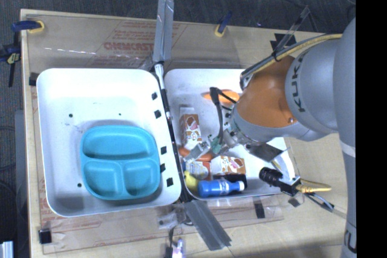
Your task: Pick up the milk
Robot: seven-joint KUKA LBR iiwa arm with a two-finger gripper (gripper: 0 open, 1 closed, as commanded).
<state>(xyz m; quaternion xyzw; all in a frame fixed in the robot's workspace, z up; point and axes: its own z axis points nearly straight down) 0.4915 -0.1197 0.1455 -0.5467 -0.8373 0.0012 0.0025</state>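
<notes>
The milk, a small white carton with brown print, lies flat in the right bin near its left wall. My gripper hangs low over the pile just right of and below the carton, close to its lower corner. The grey and orange wrist covers much of the bin's right half. A second white and brown carton lies just below the gripper. Nothing shows between the gripper and the milk carton that tells of a hold.
A blue bottle lies along the right bin's front wall, with a yellow item at its left end. An orange item sits at the back. The left bin holds a blue divided tray.
</notes>
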